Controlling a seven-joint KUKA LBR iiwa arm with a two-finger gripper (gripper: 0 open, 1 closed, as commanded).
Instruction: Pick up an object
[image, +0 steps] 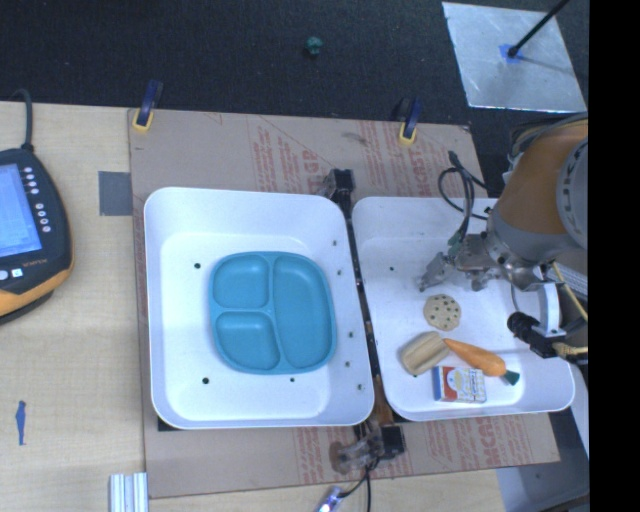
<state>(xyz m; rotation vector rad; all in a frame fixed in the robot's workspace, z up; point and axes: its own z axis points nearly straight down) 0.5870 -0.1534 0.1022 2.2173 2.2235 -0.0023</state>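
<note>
Fingers of the gripper (437, 271) spread apart, nothing between them, poised over the right bin (400, 235). The cookie (442, 312) lies just below them, nearest; bread roll (422, 352) and carrot (478, 356) lie farther on.

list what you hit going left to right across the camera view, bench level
handheld pendant → left bin with the blue divided plate → right bin → bread roll → cookie → carrot → arm
</note>
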